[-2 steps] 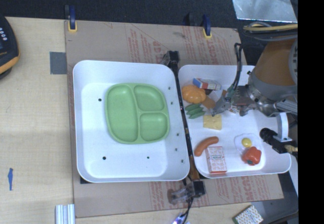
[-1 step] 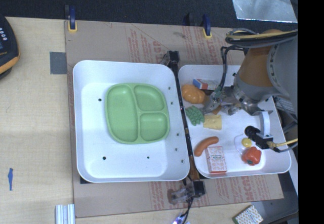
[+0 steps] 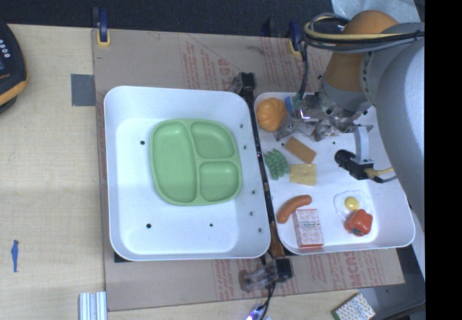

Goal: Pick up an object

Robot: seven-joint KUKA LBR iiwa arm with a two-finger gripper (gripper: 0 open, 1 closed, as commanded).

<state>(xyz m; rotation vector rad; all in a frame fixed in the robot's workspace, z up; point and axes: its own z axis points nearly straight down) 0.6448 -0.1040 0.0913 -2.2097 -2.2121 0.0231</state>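
Jaws over right-hand bin; orange fruit just beside, brown block near. Grip state cannot be told.

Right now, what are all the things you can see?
Shallow plastic bins: two, white, side by side.
Divided plastic plate: one, green, middle of left bin.
Round toy orange: one, orange, right bin's far left corner.
Bumpy toy vegetable: one, green, right bin's left edge.
Flat block: one, brown, beside the vegetable.
Cheese wedge: one, yellow, below the block.
Toy sausage: one, orange-red, below the cheese.
Small carton: one, red and white, beside sausage.
Toy fried egg: one, white and yellow, right of carton.
Rounded plastic toy: one, red, beside egg.
Robot gripper: one, grey, over right bin's far end.
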